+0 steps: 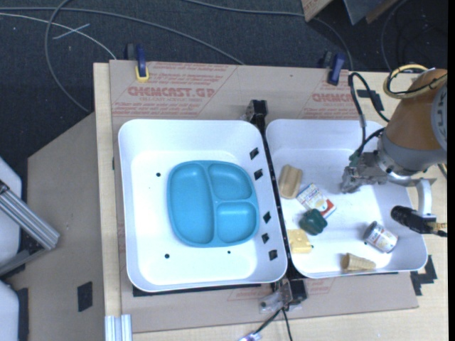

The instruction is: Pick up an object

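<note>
1. The counter carries two shallow white bins side by side; printed brown cardboard lies under them, held by blue clamps at the far edge.
2. The left bin holds a blue divided plate with three compartments, lying flat near the bin's middle.
3. The right bin holds the small objects: a tan block near its left wall, a small white and red packet just right of it, a dark green round piece just below the packet, a pale yellow wedge near the front left corner, a tan wedge at the front rim, and a small silver can lying on its side towards the right.
4. The arm reaches in from the right, its orange band above the wrist.
5. The jaws sit low in the right bin, right of the packet and apart from it; whether they are spread or pressed together, I cannot tell. Nothing is seen between them.
</note>
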Motion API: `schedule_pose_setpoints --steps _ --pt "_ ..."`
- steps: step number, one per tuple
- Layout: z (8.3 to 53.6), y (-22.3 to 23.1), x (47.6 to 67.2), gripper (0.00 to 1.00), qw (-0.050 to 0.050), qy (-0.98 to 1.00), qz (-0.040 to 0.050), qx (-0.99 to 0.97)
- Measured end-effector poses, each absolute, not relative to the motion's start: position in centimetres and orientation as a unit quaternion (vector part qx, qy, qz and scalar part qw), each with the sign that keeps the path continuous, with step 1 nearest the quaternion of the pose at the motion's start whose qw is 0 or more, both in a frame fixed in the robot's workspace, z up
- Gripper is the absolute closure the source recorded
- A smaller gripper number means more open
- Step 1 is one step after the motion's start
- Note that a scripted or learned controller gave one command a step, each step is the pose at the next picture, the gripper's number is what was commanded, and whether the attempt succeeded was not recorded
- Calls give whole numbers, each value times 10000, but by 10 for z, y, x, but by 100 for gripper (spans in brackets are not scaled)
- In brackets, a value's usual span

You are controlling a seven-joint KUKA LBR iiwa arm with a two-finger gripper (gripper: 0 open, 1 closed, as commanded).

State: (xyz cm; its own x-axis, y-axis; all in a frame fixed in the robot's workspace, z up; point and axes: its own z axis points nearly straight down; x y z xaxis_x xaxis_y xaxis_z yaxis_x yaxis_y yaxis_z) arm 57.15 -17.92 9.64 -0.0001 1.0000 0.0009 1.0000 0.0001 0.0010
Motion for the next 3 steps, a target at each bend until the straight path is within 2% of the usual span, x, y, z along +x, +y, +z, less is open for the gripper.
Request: schedule_pose_setpoints --steps 1,2,3 --pt "144 -187 576 100 29 7071 14 7071" --pt "203 -188 568 100 24 7073 12 7069" --pt "219 -188 569 100 14 7074 9 7068"
